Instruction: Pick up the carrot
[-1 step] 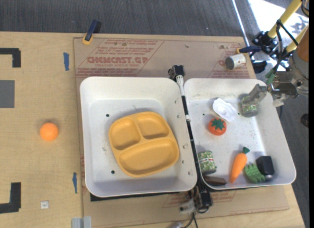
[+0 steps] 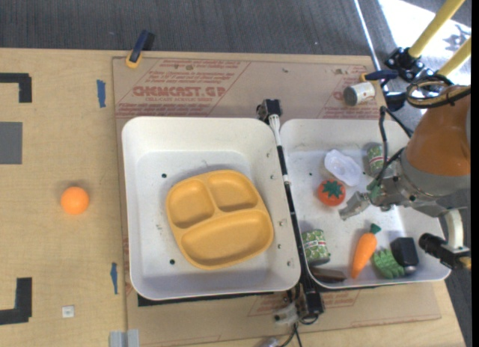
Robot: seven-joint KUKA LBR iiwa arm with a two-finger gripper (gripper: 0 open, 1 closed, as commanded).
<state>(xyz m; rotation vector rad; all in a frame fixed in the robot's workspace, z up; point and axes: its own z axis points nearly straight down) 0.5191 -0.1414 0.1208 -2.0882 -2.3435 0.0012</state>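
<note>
a: where is the carrot (image 2: 364,253)?

b: in the right bin (image 2: 314,143), close to its front wall. it lies flat on the white floor at a slant, with its thick end farther back and toward the arm's side, and its point toward the front.

a: how does it look?

b: a smooth, bright orange body that tapers to a blunt tip, with a small dark green tuft at the thick end. it looks like a toy, plump and short.

a: what lies around it?

b: a knobbly green vegetable (image 2: 386,262) is just beside it on the arm's side. a small can with a green label (image 2: 315,245) stands on its other side, a little apart. a red tomato with a green cap (image 2: 331,192) sits farther back in the same bin.

a: and the gripper (image 2: 352,207)?

b: it hangs over the right bin, behind the carrot and near the tomato. it is apart from the carrot, with bare white floor between them.

a: is the pincer wide or narrow?

b: i cannot tell; from this slant its tip is a grey blur.

a: and the other bin?

b: the left bin (image 2: 150,151) holds a yellow divided plate (image 2: 219,218). an orange ball (image 2: 75,200) rests on the bench, well apart from both bins.
</note>
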